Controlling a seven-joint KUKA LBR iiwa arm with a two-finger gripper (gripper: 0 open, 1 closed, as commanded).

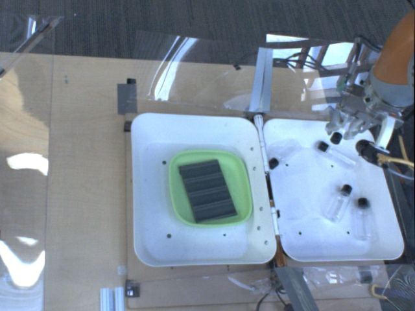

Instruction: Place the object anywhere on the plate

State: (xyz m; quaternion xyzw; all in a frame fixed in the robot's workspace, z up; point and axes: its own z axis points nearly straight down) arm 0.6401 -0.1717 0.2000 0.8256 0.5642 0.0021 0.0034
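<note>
A green square plate [241, 173] lies in the middle of the left white bin [149, 238]. A dark grey ribbed rectangular block [206, 191] rests flat on the plate, slightly turned. My gripper [347, 127] hangs over the far right corner of the right bin [389, 241], well away from the plate, at the end of the grey arm with its orange band [395, 57]. I see nothing held in it.
Several clear vials with black caps lie in the right bin: one [329, 150] just below the gripper, one [338, 203] and another [361, 218] near the front right, and one [281, 157] by the divider. A metal post [262, 76] stands behind the bins.
</note>
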